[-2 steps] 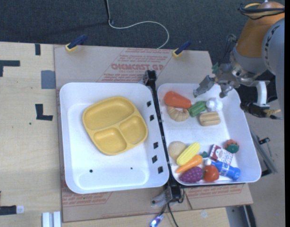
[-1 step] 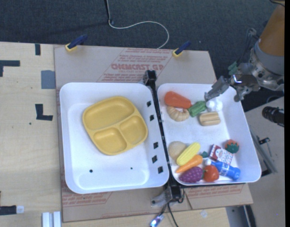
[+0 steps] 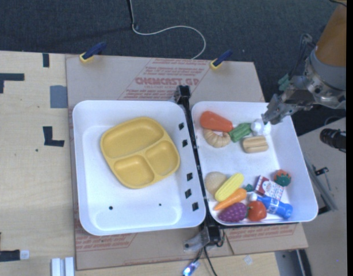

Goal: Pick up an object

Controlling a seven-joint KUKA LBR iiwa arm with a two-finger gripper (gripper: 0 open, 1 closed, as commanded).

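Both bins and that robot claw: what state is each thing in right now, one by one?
Gripper: above the right bin's far edge, nothing visibly held.
Yellow tray: flat in the left bin, compartments bare.
Right bin: holds toy food.
Carrot: lying flat.
Corn: lying among the near pile.
Grapes: resting at the near rim.

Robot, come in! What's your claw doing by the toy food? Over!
End effector above right bin's far edge, beside hot dog bun and green pepper. Nothing seen held. Toys packed close together.
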